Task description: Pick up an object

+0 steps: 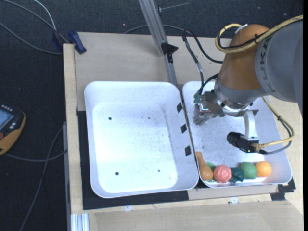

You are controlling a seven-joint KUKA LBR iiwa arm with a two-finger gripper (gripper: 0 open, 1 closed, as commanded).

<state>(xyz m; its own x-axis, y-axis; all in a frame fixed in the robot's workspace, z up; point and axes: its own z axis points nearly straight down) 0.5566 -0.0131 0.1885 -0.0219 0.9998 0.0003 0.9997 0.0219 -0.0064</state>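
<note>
**Toys lined along the right bin's near wall, gripper above the bin's left side**

A row of small toys is seen at five o'clock in the frame, along the near wall of the right bin: an orange ball, a green piece, a pink ball and an orange pin-shaped piece, touching or just beside one another. The gripper is held near the bin's left wall, at about eleven o'clock from the toys and well apart from them; how far it is open cannot be told. The left bin is speckled with dark flecks. Both bins are borne by a pale wooden bench set on dark carpet, across which grey cables are trailed.
</note>
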